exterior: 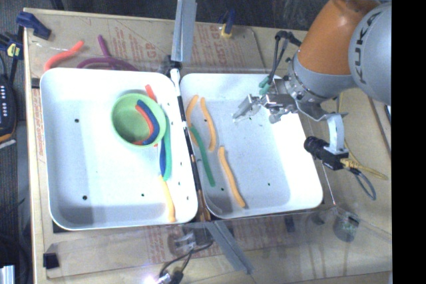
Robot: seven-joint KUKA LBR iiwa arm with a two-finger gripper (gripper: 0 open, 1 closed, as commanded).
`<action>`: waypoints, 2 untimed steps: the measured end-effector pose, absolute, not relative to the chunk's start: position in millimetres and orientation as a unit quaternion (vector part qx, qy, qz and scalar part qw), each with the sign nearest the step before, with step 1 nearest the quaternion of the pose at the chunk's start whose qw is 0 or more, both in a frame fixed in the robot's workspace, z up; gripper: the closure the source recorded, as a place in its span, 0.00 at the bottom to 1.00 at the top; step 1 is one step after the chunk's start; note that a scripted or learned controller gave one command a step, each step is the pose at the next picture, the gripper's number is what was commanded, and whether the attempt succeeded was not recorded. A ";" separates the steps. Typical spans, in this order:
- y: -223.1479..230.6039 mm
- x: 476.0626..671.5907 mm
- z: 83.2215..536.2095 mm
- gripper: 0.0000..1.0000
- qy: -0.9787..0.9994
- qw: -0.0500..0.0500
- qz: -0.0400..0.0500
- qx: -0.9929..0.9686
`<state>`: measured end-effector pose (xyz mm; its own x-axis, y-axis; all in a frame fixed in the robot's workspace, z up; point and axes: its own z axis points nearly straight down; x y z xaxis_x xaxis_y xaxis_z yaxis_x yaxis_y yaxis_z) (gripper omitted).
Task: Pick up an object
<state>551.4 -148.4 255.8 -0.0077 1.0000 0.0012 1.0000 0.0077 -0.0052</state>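
The gripper (247, 108) hangs over the far part of the right bin (279, 173), its fingers apart and holding nothing; the orange strips (208, 123) and a green strip (203, 156) lie to its left along the bin's left wall; flat, thin and wall-hugging, they could slip from a pinch.

Two white bins (80, 203), one green bowl (133, 120), several coloured flexible sticks (229, 176).
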 end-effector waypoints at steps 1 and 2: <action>-115.9 555.3 102.2 0.00 -0.734 -0.001 0.002 -0.679; -115.1 555.1 111.6 1.00 -0.737 0.000 0.003 -0.676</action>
